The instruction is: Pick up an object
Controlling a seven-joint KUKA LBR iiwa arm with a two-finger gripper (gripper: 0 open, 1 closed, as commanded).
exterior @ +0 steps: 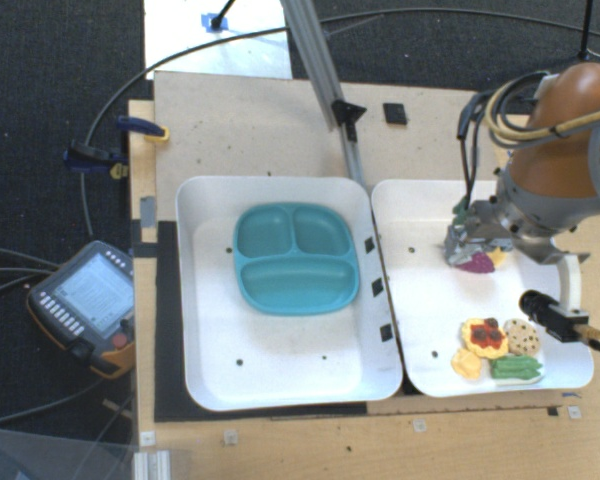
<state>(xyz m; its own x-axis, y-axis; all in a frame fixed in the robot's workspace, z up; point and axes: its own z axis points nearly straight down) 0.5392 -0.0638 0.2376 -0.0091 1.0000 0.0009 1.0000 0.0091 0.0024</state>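
The hand (470, 247) is low over the right bin (420, 298), in its far half, right at a small purple object (474, 262) with a yellow piece (496, 260) just beside it on the right. The purple object pokes out from under the grey fingertips and seems to lie at or near the bin floor. From this slanted view I cannot tell how far apart the fingers stand, nor whether the purple object sits between them or merely beneath them, so a hold is not confirmed.

In my judgement the task is at the grasp stage: the arm has reached a target, but nothing is visibly lifted clear of the bin. What is left is to close on the object, if that is not done, and raise it.

Other candidates lie in the near right corner of the same bin, well apart from the hand: a yellow and red flat toy (483, 337), a speckled cookie (521, 337) touching or just beside it, a green piece (517, 369) nearer still, and a small yellow piece (467, 364) to its left.

The left bin (205, 328) holds a teal divided plate (296, 258), with nothing showing in its compartments. A teach pendant (85, 306) lies off the desk (250, 128) to the left
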